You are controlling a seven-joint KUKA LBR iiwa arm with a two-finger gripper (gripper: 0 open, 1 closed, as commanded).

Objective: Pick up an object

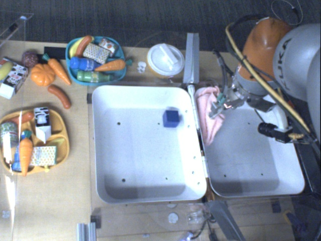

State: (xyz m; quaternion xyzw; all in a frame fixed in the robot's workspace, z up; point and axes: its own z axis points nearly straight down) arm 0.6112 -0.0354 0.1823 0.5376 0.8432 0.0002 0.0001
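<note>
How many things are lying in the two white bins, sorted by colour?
Blue: 1, the blue block in the left bin.
Pink: 1, the pink cloth at the left edge of the right bin, with the end effector at it.
Total: 2

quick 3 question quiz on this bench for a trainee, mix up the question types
1. True or false: the blue block lies in the left bin.
2. Which bin holds the pink cloth? A) left bin B) right bin
3. Fill in: the gripper sits over the ___ cloth.

Key: 1 true. 2 B, along its left wall. 3 pink.
</note>
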